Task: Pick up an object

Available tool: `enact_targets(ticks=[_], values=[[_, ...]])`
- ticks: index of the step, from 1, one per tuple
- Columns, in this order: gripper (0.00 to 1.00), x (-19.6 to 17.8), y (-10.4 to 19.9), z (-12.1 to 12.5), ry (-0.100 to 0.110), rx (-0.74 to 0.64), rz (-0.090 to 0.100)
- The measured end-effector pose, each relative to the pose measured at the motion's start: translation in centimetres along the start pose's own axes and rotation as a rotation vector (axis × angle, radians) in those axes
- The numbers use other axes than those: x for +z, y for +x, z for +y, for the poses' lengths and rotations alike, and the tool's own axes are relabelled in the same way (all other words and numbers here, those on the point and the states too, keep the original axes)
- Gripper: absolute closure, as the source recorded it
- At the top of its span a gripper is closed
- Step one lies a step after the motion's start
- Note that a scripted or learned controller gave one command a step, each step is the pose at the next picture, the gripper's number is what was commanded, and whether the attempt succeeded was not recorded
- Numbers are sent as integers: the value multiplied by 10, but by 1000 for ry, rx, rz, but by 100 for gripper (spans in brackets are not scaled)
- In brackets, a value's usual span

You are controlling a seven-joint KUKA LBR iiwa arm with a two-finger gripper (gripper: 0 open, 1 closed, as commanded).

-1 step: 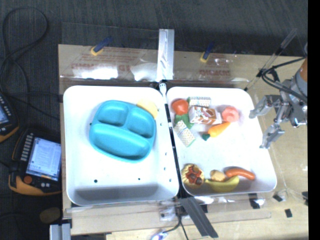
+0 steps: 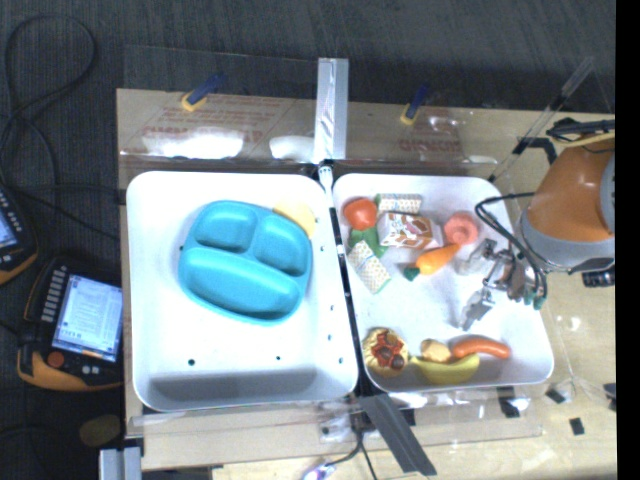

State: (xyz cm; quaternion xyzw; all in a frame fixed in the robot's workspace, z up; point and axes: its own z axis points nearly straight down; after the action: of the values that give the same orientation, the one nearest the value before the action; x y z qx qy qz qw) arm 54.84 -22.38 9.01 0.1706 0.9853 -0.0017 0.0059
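The right bin [image 2: 520, 213] holds several toy foods. At its back lie a red tomato [image 2: 360, 212], a small carton [image 2: 408, 230], a pink round fruit [image 2: 461, 229], an orange carrot [image 2: 437, 259] and a green checkered packet [image 2: 368, 265]. Along the front lie a banana [image 2: 447, 370], a red sausage [image 2: 481, 347] and a dark pizza slice [image 2: 384, 351]. My gripper [image 2: 482, 282] hangs low over the bin's right middle, open, with bare floor between its fingers. It is right of the carrot and above the sausage, touching neither.
The left bin [image 2: 160, 368] holds a blue divided plate [image 2: 248, 258] with a yellow piece [image 2: 296, 215] at its far right corner. The arm's orange band [image 2: 570, 203] overhangs the right bin's right rim. Cables and a handheld pendant [image 2: 85, 318] lie left of the bench.
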Motion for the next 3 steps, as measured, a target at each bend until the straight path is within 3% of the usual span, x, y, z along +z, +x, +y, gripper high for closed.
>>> enact_targets(ticks=[1, 2, 3], values=[[0, 0, 0, 0, 0, 0, 0], [0, 1, -42, 112, -2, 351, 0], [100, -10, -43, 112, 2, 349, -6]])
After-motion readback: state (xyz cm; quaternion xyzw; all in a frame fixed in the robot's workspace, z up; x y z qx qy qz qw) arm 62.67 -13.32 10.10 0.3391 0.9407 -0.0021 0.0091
